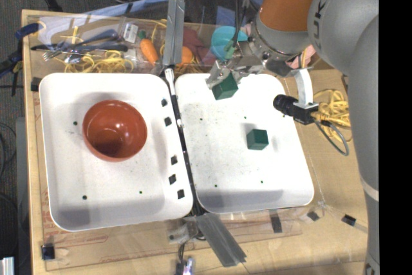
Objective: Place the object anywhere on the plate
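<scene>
A: Where's the gripper (223, 77) right now?

B: Up at twelve o'clock over the right bin (283, 193), near its far rim. There's a green block (225, 89) between its fingers, lifted off the bin floor (it looks tilted, corner down).

A: So it's holding the thing, fingers closed on it?

B: Yes, pinched on the block's top, as far as I can see. A second green cube (258, 138) sits loose in the same bin, at about four o'clock from the held one and well apart.

A: And the plate?

B: The red dish (115, 129) in the left bin (64, 203), roughly eight o'clock from the gripper. I'd guess the block is held high so it clears the divider between the bins on the way across.

A: Anything else?

B: Clutter along the desk's (335, 203) far edge.
</scene>
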`<state>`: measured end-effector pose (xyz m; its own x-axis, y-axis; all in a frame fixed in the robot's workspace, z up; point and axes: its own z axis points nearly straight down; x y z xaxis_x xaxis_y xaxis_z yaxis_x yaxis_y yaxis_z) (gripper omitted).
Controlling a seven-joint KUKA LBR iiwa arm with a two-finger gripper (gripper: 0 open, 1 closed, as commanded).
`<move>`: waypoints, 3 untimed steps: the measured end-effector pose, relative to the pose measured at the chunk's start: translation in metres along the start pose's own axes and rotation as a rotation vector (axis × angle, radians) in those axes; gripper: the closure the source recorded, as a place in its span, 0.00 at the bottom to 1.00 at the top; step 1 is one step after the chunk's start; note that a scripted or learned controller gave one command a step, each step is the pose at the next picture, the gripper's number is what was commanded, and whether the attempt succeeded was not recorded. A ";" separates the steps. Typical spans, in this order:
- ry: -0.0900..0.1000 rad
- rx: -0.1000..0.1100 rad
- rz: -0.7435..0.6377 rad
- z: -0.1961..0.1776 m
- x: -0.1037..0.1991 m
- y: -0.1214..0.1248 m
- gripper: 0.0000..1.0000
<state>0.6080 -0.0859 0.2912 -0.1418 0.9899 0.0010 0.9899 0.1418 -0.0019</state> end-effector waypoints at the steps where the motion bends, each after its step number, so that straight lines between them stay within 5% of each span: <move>1: 0.000 0.003 -0.312 0.013 0.080 0.007 1.00; 2: -0.001 0.002 -0.312 0.013 0.080 0.008 0.00; 3: -0.004 -0.004 -0.719 -0.128 0.150 0.048 0.00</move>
<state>0.6347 0.0697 0.4193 -0.7585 0.6516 -0.0026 0.6516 0.7585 0.0018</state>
